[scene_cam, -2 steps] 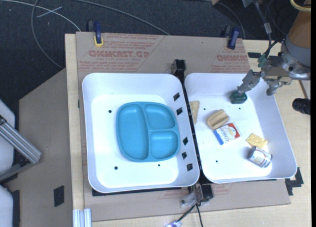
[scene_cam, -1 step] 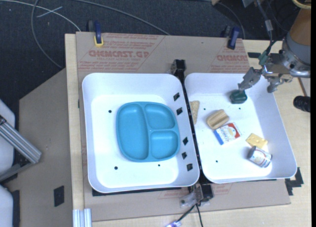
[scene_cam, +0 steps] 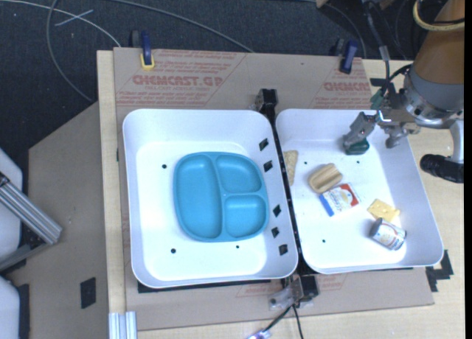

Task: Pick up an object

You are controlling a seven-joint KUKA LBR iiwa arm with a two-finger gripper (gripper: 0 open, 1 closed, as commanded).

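Camera view: left bin [scene_cam: 140, 183] holds a blue divided plate [scene_cam: 220, 196]. Right bin [scene_cam: 413, 205] holds a bread roll [scene_cam: 324, 177], a red-and-white packet [scene_cam: 339, 200], a small can [scene_cam: 387, 235] and a yellow piece [scene_cam: 383, 210]. Gripper [scene_cam: 375, 133] hovers at its far edge, jaws wide, holding nothing.

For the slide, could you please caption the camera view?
Gripper over the right bin of small items; blue tray in the left bin.
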